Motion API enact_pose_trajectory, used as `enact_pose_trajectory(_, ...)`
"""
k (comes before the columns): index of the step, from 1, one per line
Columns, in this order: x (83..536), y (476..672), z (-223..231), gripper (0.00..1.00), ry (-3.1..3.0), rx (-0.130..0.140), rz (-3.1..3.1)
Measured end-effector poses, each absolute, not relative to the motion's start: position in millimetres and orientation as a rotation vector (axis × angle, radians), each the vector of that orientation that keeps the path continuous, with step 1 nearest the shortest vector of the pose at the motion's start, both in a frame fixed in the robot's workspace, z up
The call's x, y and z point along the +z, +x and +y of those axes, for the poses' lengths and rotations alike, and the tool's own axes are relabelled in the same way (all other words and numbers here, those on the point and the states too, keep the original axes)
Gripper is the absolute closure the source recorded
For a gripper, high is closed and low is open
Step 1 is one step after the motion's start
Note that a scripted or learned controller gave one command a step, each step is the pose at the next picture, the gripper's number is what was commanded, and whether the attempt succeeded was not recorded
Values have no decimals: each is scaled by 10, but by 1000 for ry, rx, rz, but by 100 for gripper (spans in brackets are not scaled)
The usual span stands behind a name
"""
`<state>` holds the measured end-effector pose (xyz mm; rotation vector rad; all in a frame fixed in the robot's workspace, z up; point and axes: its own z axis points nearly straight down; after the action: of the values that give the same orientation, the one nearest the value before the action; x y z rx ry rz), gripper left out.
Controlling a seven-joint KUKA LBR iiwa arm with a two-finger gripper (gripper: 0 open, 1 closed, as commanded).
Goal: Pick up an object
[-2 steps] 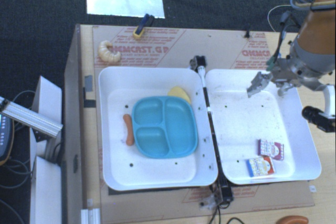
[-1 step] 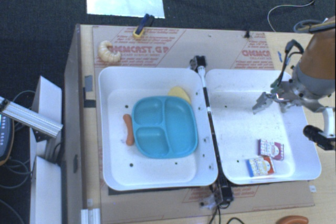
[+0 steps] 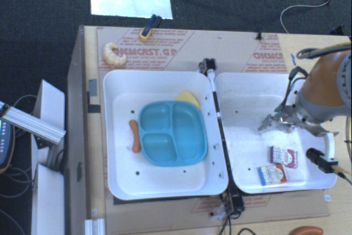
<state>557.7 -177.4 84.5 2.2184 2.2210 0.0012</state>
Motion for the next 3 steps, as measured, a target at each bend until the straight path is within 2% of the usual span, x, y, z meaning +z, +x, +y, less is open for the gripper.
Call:
enact_pose_trajectory(1, 953, 5586, -1773, 100, 2217, 4, 2220)
enact_pose_trajectory(2, 952, 5586, -1772, 0, 2217, 4, 2220)
enact_pose_trajectory(3, 1059, 5594, -1773, 100, 2215, 7, 2220)
